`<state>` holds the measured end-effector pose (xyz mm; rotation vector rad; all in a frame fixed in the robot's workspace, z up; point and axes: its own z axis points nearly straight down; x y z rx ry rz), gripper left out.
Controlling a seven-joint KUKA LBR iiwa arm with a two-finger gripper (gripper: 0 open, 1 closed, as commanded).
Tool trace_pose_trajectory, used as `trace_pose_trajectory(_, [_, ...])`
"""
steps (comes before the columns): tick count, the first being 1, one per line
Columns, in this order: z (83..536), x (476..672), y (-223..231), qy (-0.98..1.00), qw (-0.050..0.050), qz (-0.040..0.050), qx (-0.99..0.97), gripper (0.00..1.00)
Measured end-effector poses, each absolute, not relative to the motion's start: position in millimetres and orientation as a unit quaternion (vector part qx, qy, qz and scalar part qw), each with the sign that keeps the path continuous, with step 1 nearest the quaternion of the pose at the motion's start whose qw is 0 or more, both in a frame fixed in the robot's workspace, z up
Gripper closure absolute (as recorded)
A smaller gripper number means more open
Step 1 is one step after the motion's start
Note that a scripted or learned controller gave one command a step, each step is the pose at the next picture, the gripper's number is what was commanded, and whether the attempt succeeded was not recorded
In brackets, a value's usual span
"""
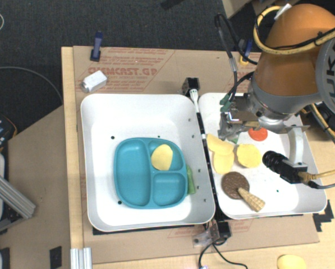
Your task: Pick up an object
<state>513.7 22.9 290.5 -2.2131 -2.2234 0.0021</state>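
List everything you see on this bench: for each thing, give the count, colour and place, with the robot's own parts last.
left bin: one, white, left half of the bench
right bin: one, white, beside the left bin
plate: one, teal, divided, in the left bin
slice: one, yellow, in the plate's upper right compartment
strip: one, green, at the plate's right edge
loose slices: three, yellow, near the right bin's left wall
orange piece: one, orange, right bin, next to the gripper
ice cream cone: one, brown scoop and tan cone, front of the right bin
block: one, white, on the bench behind the left bin
clip: one, blue, at the bench's far edge
arm: one, grey and orange, from the right
gripper: one, metal, over the right bin
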Motion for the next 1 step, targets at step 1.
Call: trace_pose_trajectory(1, [400.8,479.1,27.0,-0.708,-0.004,-0.0053,-0.706,1.0])
